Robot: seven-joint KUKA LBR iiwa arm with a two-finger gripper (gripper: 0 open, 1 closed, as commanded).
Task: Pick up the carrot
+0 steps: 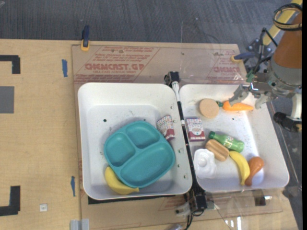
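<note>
The carrot (pixel 238 107), orange with a small green stub at its left end, lies flat near the back wall of the right bin (pixel 280 162). My gripper (pixel 250 99) hangs at the bin's back right corner, directly over the carrot's right half. It is open, with one finger (pixel 238 95) left of the carrot's middle and the other off past its tip. Nothing is held between the fingers, and I cannot tell whether they touch the carrot.
A tan round disc (pixel 209 108) sits just left of the carrot. Further forward lie a small carton (pixel 195 128), a green bottle (pixel 226 140), a hot dog bun (pixel 218 151), a banana (pixel 241 166) and a white cup (pixel 204 160). The left bin holds a teal divided plate (pixel 140 153).
</note>
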